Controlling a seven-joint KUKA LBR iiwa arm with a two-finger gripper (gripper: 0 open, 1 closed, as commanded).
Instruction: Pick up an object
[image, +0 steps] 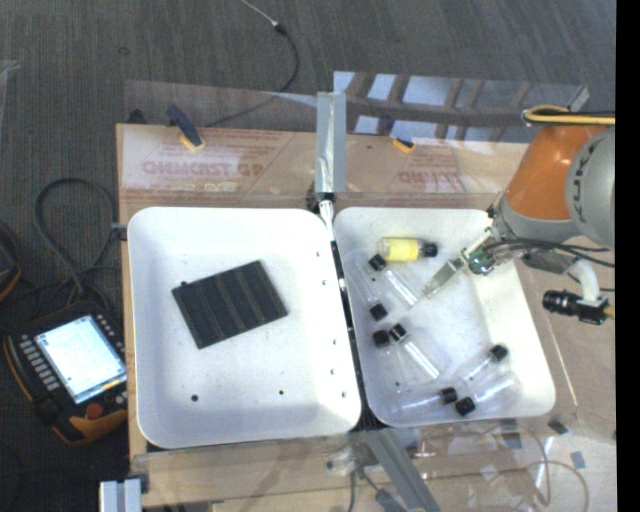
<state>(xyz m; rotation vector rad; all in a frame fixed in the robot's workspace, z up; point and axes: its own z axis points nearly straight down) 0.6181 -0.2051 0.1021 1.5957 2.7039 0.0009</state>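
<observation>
Nearest you, clear vials lie along the right bin's front edge; your tool hangs above its middle, grip state unreadable.

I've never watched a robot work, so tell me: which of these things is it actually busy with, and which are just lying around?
Part of the job:
end effector, over the right bin
yellow vial
clear vials with black caps

Just lying about:
black ridged pad in the left bin
handheld controller
orange clamps
</observation>
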